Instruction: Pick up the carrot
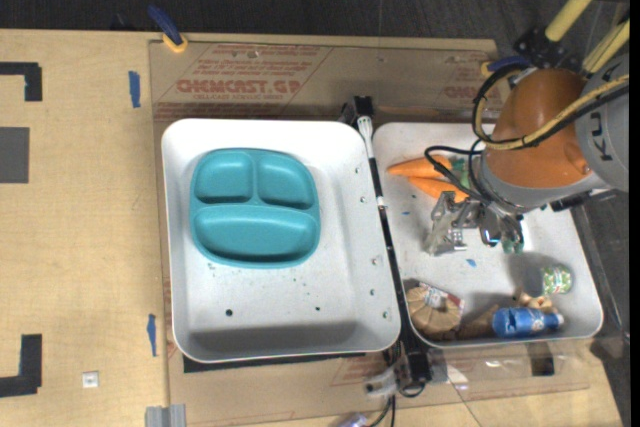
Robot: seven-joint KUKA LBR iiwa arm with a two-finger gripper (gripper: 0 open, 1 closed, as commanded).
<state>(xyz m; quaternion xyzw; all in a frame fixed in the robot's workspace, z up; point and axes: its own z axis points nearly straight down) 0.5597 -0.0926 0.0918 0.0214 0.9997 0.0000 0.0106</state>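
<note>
Claw (447,227) hangs over right bin (585,260) w/ fingers spread wide, holding nothing; carrot (420,172) lies just behind it, near the bin's back-left corner.

Red print on cardboard sheet (300,75) beyond bins: large line looks like "CHEMCAST GP", uncertain. Smaller red lines around it too blurred to read. No other legible text.

Two white bins (200,315), one teal plate (255,206), one carrot (418,172), one blue bottle (525,320).
</note>
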